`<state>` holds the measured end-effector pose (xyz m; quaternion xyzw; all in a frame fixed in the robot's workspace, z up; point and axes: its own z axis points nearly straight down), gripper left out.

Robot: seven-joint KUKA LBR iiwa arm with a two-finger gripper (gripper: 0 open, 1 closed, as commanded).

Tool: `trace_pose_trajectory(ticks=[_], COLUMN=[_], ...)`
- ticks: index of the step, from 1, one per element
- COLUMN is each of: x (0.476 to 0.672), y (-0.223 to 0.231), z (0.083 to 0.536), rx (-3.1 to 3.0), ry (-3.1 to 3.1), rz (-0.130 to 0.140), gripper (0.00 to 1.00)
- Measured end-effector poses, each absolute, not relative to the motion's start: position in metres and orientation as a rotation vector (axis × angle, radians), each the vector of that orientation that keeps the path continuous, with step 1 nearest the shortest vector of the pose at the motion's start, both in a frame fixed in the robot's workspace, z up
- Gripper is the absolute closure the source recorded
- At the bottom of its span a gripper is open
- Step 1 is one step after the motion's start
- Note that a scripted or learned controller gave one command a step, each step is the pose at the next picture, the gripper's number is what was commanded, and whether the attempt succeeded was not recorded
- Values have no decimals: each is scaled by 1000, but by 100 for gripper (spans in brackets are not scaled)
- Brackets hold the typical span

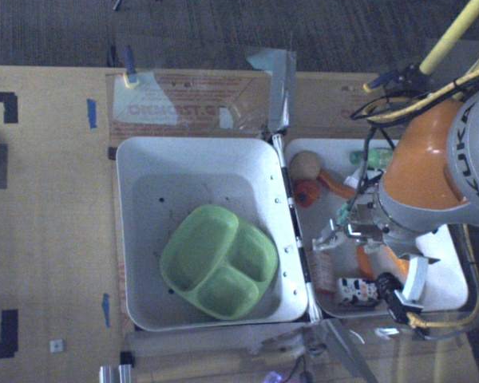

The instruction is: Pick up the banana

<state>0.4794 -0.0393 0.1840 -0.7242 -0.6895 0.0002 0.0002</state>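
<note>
My arm (pixel 431 162) reaches in from the right, and its orange band hangs over the right bin (pixel 455 282). My claw (pixel 338 231) is low over the middle of that bin, near the wall it shares with the left bin (pixel 136 214). From this slant I cannot tell how wide the claw stands, nor whether it has hold of anything. The metal and the bundle of cables around it blur together.

I cannot tell where the banana lies. Nothing I can make out in either bin has its shape for certain, and my own arm covers a good part of the right bin.

In the right bin's far corner sits a round tan ball (pixel 306 165). A small red-orange piece (pixel 306 192) is just beside it, and an orange carrot-shaped piece (pixel 335 183) lies near them. A green item (pixel 370 158) shows at the bin's far edge, partly behind my cables. Toward the near edge, close under the claw, there is a small black-and-white object (pixel 354 290). Another orange piece (pixel 373 260) sits just past it.

The left bin holds a green divided plate (pixel 219 260), lying flat toward its near side. Both bins rest on the wooden tabletop (pixel 48 230), which carries blue tape marks (pixel 91 112).
</note>
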Motion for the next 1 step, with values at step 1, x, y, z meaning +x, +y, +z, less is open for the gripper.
trace_pose_trajectory(ticks=[1], x=[494], y=[-47], z=[184], rx=[-2527], ry=[-1867], rz=[2], gripper=[0])
